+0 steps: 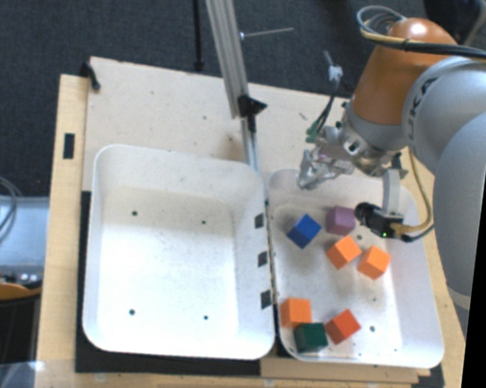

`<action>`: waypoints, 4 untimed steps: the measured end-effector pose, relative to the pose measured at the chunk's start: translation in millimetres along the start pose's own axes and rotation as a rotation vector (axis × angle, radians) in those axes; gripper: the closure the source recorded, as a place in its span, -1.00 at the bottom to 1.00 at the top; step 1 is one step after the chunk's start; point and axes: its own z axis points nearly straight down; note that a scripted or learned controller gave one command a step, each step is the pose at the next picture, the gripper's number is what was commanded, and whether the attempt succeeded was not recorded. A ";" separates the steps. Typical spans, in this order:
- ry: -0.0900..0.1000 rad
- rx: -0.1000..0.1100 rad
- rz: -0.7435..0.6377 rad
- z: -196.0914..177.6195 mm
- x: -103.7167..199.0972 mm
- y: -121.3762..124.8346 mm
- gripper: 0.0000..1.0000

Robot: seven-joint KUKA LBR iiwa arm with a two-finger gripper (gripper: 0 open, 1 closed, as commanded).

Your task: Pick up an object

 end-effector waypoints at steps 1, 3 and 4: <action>0.000 0.001 0.000 2.8 49.4 -4.9 1.00; 0.000 -0.004 -0.001 -17.9 145.2 4.0 1.00; -0.002 -0.002 0.003 -17.6 141.9 3.7 -1.00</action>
